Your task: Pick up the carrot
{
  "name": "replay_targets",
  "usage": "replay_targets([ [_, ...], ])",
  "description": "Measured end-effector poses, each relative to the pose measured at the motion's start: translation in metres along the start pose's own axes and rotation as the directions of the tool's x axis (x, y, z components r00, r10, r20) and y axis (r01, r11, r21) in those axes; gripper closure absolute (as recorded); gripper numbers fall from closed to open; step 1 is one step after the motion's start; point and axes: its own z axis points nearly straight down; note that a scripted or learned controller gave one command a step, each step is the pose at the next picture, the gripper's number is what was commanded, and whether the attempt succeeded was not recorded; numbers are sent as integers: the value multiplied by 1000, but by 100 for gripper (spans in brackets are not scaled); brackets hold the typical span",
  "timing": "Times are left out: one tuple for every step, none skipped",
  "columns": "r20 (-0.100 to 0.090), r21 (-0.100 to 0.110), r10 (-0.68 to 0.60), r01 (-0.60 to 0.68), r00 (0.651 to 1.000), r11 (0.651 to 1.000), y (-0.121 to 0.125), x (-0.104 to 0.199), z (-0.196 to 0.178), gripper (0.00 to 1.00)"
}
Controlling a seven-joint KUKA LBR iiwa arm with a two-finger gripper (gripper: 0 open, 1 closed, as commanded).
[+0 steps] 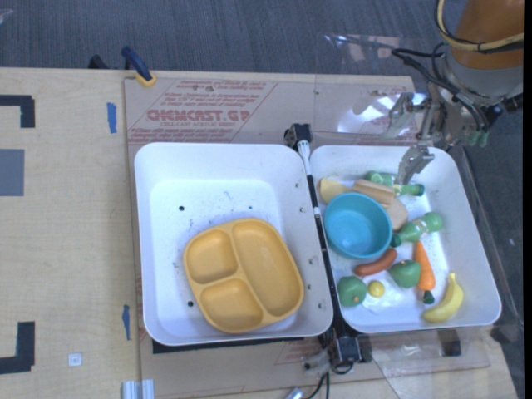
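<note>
**Arm above the far edge of the right bin, carrot not yet taken**

The bench carries two white bins. The left bin holds a yellow divided tray. The right bin is crowded with toy food. The grey arm with its orange band reaches in at the top right, and the gripper hangs over the far part of the right bin, above a green item and a beige bread-like piece. From this angle I cannot tell how the claw is set, and nothing is seen between its tips.

In the right bin, the blue bowl is the largest object. In front of it lies a red sausage, then a green pepper, a yellow banana at the near right corner, and the carrot. The carrot lies along the right side of the bin, its green top pointing toward the banana, with a green vegetable touching its left side.

The carrot is well apart from the gripper, so in my judgement the approach is only beginning. The risk is the crowding: the green vegetable and the banana are so close that a finger could land on a neighbour, push the carrot aside, or pinch the wrong piece. The carrot is also thin and tapered, so it could slip out if it is gripped near the narrow end.
</note>
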Motion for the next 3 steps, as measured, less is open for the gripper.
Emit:
replay_targets([
  [-5, -2, -206, 206, 979, 979, -38, 46, 28, 0],
  [-10, -3, -68, 68, 998, 998, -62, 92, 114, 0],
  [5, 2, -26, 26, 1000, 1000, -99, 108, 178, 0],
])
